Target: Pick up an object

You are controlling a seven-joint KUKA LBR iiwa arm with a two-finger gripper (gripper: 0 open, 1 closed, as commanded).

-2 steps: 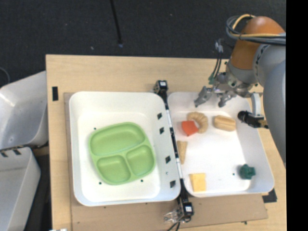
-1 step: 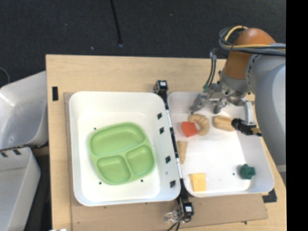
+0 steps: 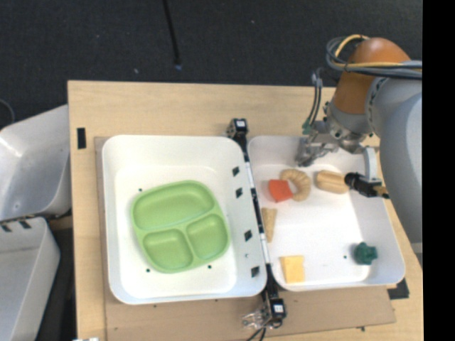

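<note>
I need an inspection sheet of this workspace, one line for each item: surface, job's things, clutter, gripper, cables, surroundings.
Surface: wooden bench bearing left white bin and right white bin.
Job's things: in the right bin, red block, tan ring-shaped pastry, beige bread roll, tan cone, yellow square block, dark green small object.
Clutter: green three-compartment plate in the left bin.
Gripper: two-finger gripper above the right bin's far edge, holding nothing.
Cables: black cable on the dark floor.
Surroundings: white equipment at left.
</note>
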